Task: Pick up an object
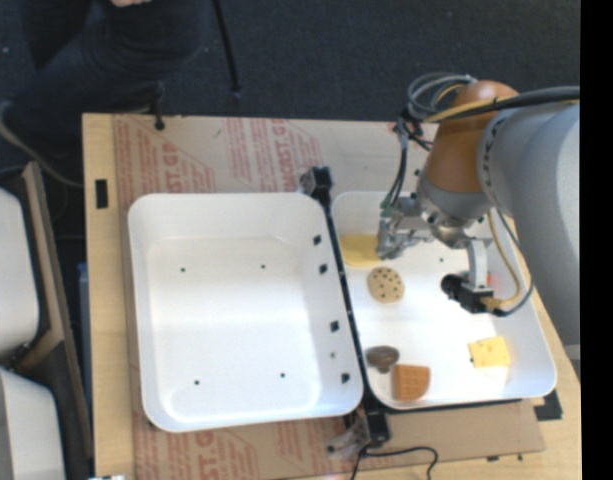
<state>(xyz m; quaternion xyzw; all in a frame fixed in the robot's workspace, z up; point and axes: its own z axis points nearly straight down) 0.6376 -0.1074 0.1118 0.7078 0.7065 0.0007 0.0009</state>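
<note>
Nearest the camera in the right bin point(531, 393), an orange wedge point(411, 381) is seen beside a brown lump point(382, 357), with a yellow cube point(489, 352) towards the right wall. Further back a tan perforated disc point(385, 284) is seen, just beyond it a flat yellow piece point(355, 251) against the divider, and the hand point(390, 247) is lowered right beside both; whether it is spread or pinching cannot be told. The left bin point(146, 268) sits alongside on the table point(106, 368).

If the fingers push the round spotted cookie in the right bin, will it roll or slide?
The cookie lies flat, so it would probably slide, not roll. The right bin looks smooth, so it may skid easily. Being thin, it may be hard to pinch from above.
</note>
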